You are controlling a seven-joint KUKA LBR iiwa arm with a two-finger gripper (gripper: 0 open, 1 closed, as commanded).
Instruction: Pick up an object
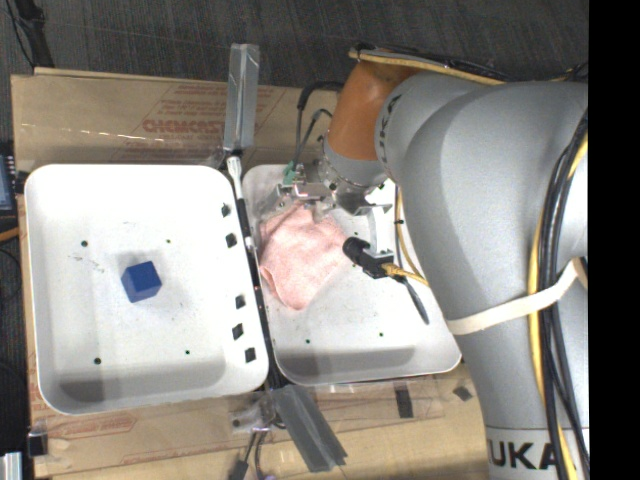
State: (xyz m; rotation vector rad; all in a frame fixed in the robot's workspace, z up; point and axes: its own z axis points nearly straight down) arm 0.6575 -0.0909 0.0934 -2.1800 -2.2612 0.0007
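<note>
A: Arm (pixel 500 228), grey, orange band above the wrist: is reaching into the right bin (pixel 350 363). Gripper (pixel 312 190): is hovering at the far end of that bin; opening cannot be told.

B: Item, pink cloth (pixel 300 253): is lying crumpled directly beneath and just nearer than the gripper. Judged light, soft, limp; is likely bunching when pinched. Take a raised fold near its middle.

A: Blue cube (pixel 141 280): is sitting well apart, left bin (pixel 60 198).

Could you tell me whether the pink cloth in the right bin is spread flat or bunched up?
Bunched up: the pink cloth shows folds and a rounded, uneven outline in the right bin.
</note>
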